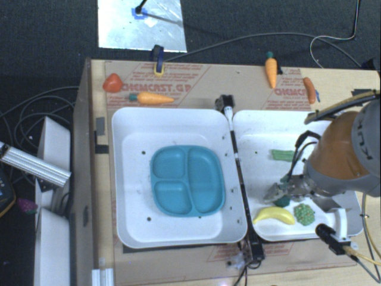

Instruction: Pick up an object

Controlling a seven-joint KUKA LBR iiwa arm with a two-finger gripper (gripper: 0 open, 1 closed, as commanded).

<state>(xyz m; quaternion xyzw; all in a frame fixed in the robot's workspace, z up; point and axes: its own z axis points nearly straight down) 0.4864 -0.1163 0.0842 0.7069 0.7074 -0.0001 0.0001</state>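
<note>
Camera view: gripper [280, 193] low in the right bin [256, 130], just above the banana [274, 215]; its grip cannot be told.

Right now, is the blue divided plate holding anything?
Empty. The blue plate in the left bin shows bare compartments, nothing lying in them.
</note>
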